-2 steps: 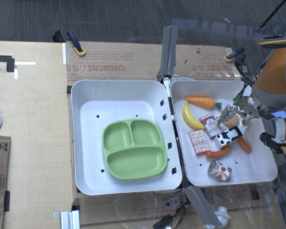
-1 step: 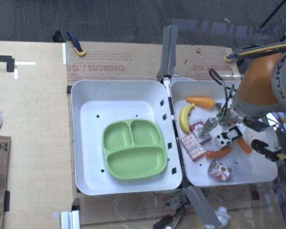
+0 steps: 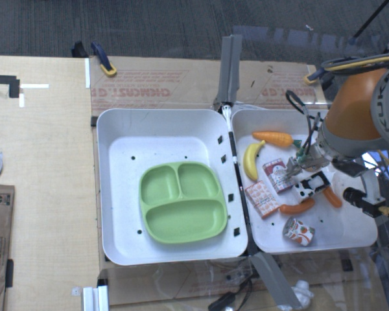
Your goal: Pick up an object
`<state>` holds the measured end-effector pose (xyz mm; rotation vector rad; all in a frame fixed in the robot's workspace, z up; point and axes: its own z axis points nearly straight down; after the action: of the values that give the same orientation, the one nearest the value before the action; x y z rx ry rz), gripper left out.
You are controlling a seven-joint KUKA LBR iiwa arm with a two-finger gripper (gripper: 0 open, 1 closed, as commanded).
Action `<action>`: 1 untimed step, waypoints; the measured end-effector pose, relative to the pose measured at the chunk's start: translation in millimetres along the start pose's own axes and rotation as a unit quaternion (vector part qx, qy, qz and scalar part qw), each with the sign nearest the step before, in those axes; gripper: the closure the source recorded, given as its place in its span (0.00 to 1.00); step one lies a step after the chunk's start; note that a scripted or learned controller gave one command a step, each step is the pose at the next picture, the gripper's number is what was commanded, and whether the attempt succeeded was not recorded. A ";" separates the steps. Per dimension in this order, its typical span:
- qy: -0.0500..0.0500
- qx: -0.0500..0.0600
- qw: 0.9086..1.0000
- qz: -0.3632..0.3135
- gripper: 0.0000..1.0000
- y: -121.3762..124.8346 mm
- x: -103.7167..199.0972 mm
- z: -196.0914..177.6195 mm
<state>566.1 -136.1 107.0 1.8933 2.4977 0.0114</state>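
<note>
- The arm is cut off by the right edge.
- The gripper is too small to read.
- The arm hides part of the right bin.

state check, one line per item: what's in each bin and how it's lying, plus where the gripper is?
green plate: flat, upright, left bin
banana: lying flat, right bin
carrot: on its side
red packet: lying flat
small can: tipped over
gripper: low over a second red packet, grip unclear
</note>
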 end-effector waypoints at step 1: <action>0.000 0.000 1.000 0.000 0.00 -0.1 0.0 0.0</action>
<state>566.1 -136.2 107.1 1.8929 2.4982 0.0110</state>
